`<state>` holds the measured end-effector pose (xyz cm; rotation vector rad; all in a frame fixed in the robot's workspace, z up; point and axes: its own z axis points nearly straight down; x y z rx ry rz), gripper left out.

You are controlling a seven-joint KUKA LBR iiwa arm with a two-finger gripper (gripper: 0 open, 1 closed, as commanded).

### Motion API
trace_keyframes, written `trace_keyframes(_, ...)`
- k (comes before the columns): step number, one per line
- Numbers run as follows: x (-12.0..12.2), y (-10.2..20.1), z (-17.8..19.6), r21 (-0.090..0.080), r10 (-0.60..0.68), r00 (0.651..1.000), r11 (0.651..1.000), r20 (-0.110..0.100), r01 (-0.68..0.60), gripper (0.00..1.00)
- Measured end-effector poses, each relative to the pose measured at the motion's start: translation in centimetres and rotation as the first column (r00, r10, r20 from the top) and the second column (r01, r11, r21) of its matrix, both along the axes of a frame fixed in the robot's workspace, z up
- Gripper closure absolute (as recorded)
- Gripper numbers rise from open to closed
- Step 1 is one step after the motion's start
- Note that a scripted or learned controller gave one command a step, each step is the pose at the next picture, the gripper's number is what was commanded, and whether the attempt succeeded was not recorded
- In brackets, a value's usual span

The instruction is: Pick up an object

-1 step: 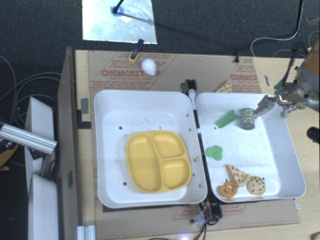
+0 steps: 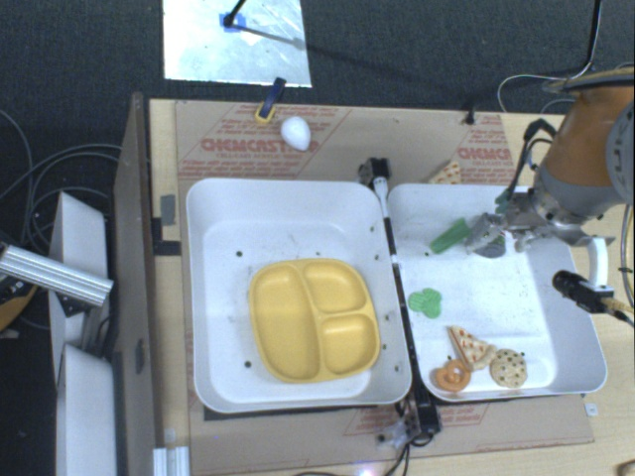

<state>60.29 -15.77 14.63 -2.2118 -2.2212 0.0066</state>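
The end effector (image 2: 488,238) sits low over the far part of the right bin (image 2: 571,360), reaching in from the right, and a green elongated object (image 2: 449,237) lies just to its left, its near end at or under the fingertips. Whether the fingers are apart, together, or clamped on that green piece cannot be told from this slanted view — the grey tip blurs into the bin floor. The green piece's long axis runs roughly left to right with a slight tilt, pointing away from the end effector toward the divider between the bins, so any grasp would have to close across that axis, not along it. It is the nearest candidate by far. Well apart, toward the near side of the same bin, lie a green round piece (image 2: 426,302), a pizza slice toy (image 2: 469,346), a cookie (image 2: 508,367) and an orange ring-shaped piece (image 2: 452,375), clustered close together. The left bin (image 2: 218,266) holds a yellow divided tray (image 2: 314,319). On the surface (image 2: 337,132) beyond the bins rests a white egg-like object (image 2: 295,132).
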Motion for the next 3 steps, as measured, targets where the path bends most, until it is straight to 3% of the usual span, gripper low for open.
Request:
trace_keyframes(1, 7.0, 4.0, -6.3, -0.002, 0.006, 1.0, 1.0, 0.017, -0.006, 0.0)
trace_keyframes(2, 6.3, 6.6, -4.6, -0.001, 0.003, 1.0, 1.0, 0.011, -0.003, 0.0)
trace_keyframes(3, 4.2, 2.7, -6.2, -0.004, -0.006, 1.0, 1.0, 0.007, 0.006, 0.0)
